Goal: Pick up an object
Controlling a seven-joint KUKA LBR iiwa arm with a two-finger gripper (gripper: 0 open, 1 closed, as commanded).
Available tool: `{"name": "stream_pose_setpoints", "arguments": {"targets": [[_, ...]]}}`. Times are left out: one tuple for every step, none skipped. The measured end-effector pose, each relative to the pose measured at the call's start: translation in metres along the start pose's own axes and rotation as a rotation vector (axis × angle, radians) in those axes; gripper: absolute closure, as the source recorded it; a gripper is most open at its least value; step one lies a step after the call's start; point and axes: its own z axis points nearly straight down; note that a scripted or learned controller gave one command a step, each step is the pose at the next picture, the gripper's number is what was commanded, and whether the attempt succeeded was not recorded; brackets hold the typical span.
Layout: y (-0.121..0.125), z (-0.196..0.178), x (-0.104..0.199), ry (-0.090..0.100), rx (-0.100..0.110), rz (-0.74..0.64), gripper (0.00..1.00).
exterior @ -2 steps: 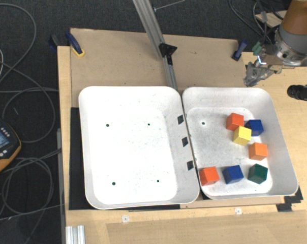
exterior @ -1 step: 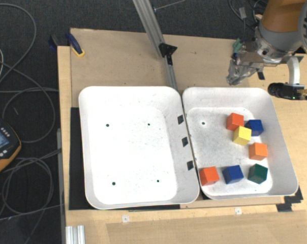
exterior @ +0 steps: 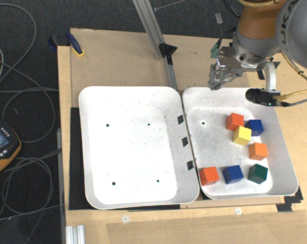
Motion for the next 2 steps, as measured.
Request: {"name": "stream_pose_setpoints", "arguments": {"targets": [[0.005, 0.013, 0.058, 0.0, 0.001, 0.0, 1.0], [0.003, 0.006, 0.106, 0.0, -0.004, 0.0, 1.0]]}}
